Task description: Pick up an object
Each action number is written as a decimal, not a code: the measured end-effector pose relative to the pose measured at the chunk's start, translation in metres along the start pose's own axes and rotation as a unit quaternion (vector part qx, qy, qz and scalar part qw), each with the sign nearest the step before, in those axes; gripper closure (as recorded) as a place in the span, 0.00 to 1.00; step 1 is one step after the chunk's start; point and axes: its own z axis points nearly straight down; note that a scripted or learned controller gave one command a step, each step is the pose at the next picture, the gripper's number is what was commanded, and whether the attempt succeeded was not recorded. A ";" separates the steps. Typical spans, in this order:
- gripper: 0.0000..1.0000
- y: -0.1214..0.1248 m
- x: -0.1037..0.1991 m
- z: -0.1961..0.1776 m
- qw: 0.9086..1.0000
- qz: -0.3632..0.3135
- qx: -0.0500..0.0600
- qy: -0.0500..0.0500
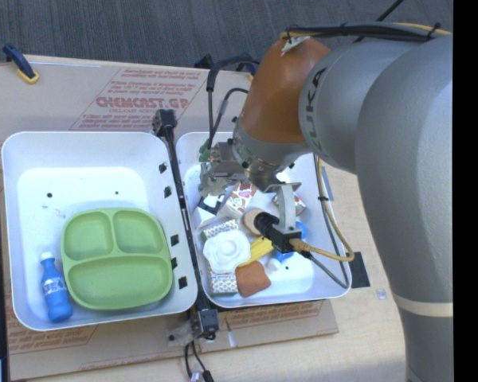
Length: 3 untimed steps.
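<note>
Camera view: green plate (115, 259) (left bin (20, 185)).

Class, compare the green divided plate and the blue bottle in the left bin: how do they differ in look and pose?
The green divided plate is broad, flat and pale green with three compartments; the blue bottle is slim, rounded and blue with a white cap. The plate takes up much of the left bin's floor; the bottle lies at its left. Both lie in that same bin.
</note>
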 end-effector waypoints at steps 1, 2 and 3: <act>0.00 0.000 0.000 0.000 1.000 0.000 0.000 0.000; 0.00 0.000 0.000 0.000 1.000 0.000 0.000 0.000; 0.00 0.000 0.000 0.000 1.000 0.000 0.000 0.000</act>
